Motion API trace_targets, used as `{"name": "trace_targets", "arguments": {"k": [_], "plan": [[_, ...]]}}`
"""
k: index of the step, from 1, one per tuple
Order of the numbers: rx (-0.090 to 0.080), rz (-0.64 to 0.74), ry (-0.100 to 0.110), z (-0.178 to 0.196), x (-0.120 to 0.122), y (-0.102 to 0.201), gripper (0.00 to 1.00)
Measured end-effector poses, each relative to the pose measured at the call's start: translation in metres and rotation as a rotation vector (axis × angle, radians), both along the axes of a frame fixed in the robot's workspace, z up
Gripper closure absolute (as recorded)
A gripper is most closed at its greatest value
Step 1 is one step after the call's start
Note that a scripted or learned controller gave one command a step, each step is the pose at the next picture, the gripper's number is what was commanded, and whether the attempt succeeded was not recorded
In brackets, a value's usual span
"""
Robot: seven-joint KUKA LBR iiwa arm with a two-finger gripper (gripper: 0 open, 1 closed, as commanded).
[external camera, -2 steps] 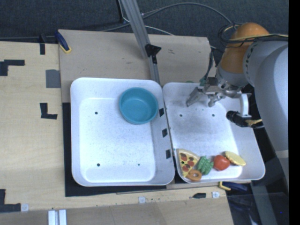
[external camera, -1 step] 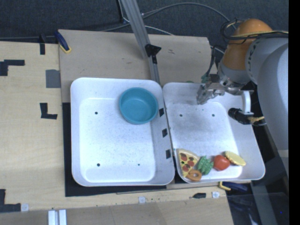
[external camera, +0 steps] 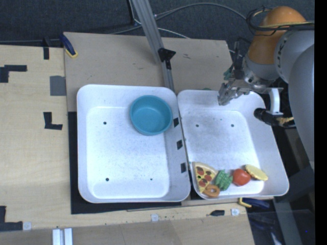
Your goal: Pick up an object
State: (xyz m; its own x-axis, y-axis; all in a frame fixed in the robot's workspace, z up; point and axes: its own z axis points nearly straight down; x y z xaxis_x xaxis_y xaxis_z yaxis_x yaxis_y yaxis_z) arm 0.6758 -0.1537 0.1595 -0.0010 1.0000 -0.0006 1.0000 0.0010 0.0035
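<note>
The gripper (external camera: pixel 225 97) hangs over the right bin (external camera: pixel 219 137), near the rim at about 12 o'clock of that bin. Its tip is small and blurred from this angle; whether it is spread or closed cannot be determined, and nothing is seen held in it.

Candidate objects lie in two places. The right bin holds four small toy food pieces in a row along its 6 o'clock edge: a pizza slice (external camera: pixel 204 176), a green piece (external camera: pixel 222 178), a red tomato-like piece (external camera: pixel 241 177) and a yellow piece (external camera: pixel 256 172). They sit close together, some touching, well apart from the gripper. The left bin (external camera: pixel 127 157) holds a blue bowl (external camera: pixel 150 115) near its 1 o'clock corner, upright, mouth up.

Handling judgement:
- The toy pieces look like light, hard plastic, not fragile, likely smooth and inclined to slide on the bin floor.
- The pizza slice lies flat and low; a grasp across its narrow width is the likely option, with a risk of skidding.
- The red piece is rounded and stands proud of the floor; a pinch across its middle appears the most secure, though neighbours crowd both sides.
- The bowl appears light and rigid; take hold over the rim, one side inside the wall, one outside
</note>
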Motion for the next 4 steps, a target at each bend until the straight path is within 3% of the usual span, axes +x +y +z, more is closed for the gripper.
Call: {"name": "trace_targets", "arguments": {"k": [2, 3, 4], "plan": [[0.000, 0.000, -0.001, 0.114, 0.003, 0.000, 1.00], [0.001, 0.002, 0.004, 0.103, -0.013, 0.044, 1.00], [0.001, 0.002, 0.003, 0.105, -0.045, 0.083, 1.00]]}}
